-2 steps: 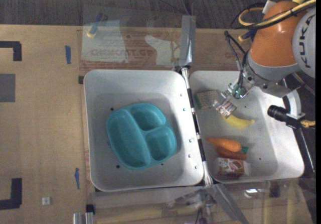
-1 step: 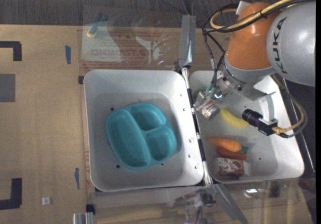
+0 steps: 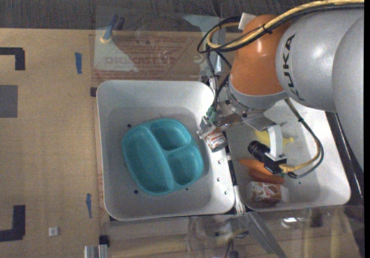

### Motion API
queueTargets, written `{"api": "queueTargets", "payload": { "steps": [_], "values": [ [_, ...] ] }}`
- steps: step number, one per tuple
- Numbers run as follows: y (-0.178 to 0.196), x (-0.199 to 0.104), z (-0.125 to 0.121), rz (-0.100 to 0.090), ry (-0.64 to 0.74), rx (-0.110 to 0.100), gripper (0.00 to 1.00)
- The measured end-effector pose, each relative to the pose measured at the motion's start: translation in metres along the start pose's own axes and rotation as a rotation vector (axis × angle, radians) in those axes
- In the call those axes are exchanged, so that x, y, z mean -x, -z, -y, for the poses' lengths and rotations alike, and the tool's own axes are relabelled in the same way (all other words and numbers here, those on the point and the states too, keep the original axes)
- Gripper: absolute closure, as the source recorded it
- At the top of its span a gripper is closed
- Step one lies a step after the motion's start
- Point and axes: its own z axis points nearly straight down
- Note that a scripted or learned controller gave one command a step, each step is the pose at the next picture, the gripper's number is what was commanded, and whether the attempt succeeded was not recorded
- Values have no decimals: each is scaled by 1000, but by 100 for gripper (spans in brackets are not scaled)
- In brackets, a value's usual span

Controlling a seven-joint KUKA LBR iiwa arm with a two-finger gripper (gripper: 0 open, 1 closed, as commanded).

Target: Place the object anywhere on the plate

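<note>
Arm (image 3: 300, 54) overhead — gripper (image 3: 213, 131) clamps a small can (image 3: 215, 140), long axis slanted, beside the teal plate (image 3: 163, 155).

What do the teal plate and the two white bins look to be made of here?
Teal plate: probably moulded plastic, smooth with a faint sheen, one even colour, rounded dividers between three compartments. White bins: likely plastic too, matte white with rounded corners and smooth walls; coated metal cannot be ruled out.

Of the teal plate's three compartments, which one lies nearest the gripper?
The small compartment on the right side of the teal plate, lower of the two small ones. It lies just left of the gripper; the big compartment sits on the far side.
</note>
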Motion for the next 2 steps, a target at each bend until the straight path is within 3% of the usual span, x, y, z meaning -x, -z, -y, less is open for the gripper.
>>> {"api": "queueTargets", "payload": {
  "steps": [1, 2],
  "values": [
    [-30, -90, -16, 0, 36, -2, 100],
    [-30, -90, -16, 0, 34, -1, 0]
  ]
}}
